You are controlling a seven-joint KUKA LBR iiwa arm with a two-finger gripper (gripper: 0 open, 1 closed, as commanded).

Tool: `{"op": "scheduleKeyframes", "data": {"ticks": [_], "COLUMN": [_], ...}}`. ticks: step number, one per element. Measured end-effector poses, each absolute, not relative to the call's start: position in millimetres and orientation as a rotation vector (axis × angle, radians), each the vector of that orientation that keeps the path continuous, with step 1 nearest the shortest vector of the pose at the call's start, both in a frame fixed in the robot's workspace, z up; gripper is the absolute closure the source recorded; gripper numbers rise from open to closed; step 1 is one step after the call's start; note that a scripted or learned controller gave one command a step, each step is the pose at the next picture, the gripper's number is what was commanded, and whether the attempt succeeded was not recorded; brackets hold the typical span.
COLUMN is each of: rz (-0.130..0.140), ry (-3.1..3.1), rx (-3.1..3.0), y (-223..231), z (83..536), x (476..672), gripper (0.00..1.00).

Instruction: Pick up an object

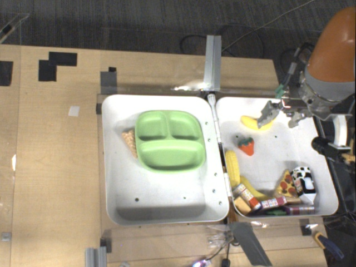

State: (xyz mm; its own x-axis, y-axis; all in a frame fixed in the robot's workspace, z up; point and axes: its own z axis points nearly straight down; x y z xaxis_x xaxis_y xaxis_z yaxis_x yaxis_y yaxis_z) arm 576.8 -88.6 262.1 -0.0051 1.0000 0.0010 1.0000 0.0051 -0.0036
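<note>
My gripper [282, 115] hangs over the back of the right bin [328, 166], open, with nothing between its fingers. One fingertip [268, 113] is right beside a yellow banana-like piece [252, 122], which lies on the bin floor. A small red strawberry with a green top [246, 146] sits a little nearer the front. A corn cob [232, 167] lies along the bin's left wall. At the front right are a pizza slice [286, 184] and a black-and-white toy [303, 180].
The left bin [119, 199] holds a green divided plate [168, 139] with a tan waffle-like piece [129, 143] tucked at its left edge. Several small items, among them a yellow banana [253, 188] and a dark red stick [278, 204], crowd the right bin's front edge.
</note>
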Motion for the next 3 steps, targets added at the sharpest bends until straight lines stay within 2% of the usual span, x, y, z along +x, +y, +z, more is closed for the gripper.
{"op": "scheduleKeyframes", "data": {"ticks": [1,2,3], "rz": [-0.001,-0.001,-0.001], "ry": [-2.438,-2.502,-2.5], "rx": [-1.979,-1.898,-1.898], "y": [-109,-97,-97], "z": [93,117,125], "x": [557.8,584.1,584.6], "gripper": [0.0,0.0,1.0]}}
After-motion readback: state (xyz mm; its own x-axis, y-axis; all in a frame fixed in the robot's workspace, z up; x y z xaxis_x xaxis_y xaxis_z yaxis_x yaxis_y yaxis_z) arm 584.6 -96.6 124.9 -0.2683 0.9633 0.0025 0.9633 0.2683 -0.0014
